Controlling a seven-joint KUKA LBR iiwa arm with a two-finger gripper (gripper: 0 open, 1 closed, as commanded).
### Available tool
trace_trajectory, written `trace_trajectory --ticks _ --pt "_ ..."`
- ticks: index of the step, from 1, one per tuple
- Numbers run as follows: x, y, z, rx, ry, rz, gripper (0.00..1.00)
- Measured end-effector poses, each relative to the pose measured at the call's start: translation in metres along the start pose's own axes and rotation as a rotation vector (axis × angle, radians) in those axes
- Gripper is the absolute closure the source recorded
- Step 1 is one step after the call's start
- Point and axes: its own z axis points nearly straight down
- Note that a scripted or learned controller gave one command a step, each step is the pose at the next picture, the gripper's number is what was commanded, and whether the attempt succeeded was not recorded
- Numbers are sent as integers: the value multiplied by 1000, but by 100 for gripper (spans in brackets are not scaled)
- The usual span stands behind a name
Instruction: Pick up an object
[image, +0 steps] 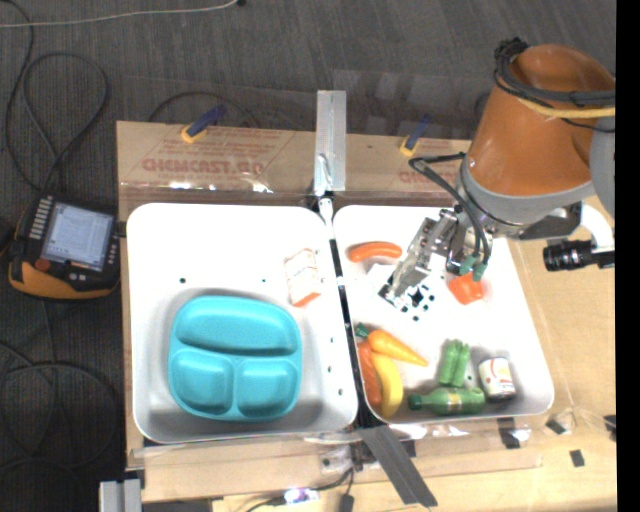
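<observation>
My gripper hangs low over the upper middle of the right bin, reaching in from the orange-banded arm at the top right. An orange sausage lies just up and left of it. A red-orange pepper sits close on its right. Below it lie an orange carrot, a yellow banana, a green bottle, a green vegetable and a small can. I see nothing held in the gripper.
The left bin bears a teal divided plate and a small orange and white carton near the wall between the bins. A handheld controller lies on the floor at far left.
</observation>
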Motion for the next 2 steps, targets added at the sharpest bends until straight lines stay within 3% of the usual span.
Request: trace_trajectory --ticks 1,2 --pt "26 -57 -32 2 -1 196 100" --pt "20 26 13 1 1 58 100"
